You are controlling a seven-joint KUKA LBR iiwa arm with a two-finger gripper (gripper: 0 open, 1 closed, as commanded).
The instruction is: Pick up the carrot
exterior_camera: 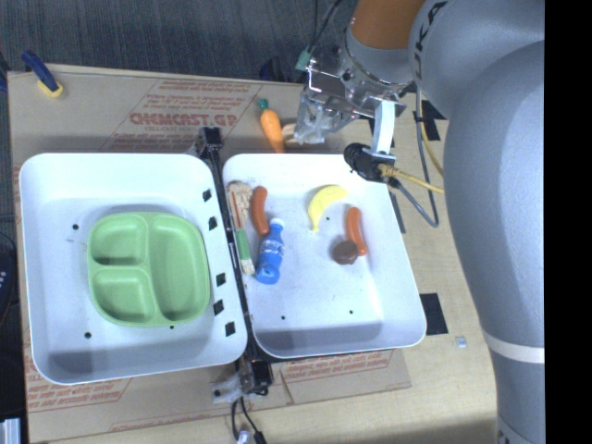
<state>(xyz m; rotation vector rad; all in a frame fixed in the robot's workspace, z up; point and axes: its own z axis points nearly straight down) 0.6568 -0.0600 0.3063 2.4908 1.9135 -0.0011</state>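
Note:
The carrot (270,129), orange with a small green top, lies on the brown cardboard just beyond the far rim of the right bin (398,276), outside both bins. My gripper (312,126) hangs low just to the right of the carrot, close beside it, under the orange wrist band. Nothing visibly sits in the gripper, and the carrot rests on the board.
The right bin holds a banana (326,203), two sausages (260,209) (355,229), a brown round piece (345,252), a blue bottle (270,252) and a beige stick (240,206). A green divided plate (148,268) sits in the left bin (46,202). Cables (421,188) trail by the right bin's far corner.

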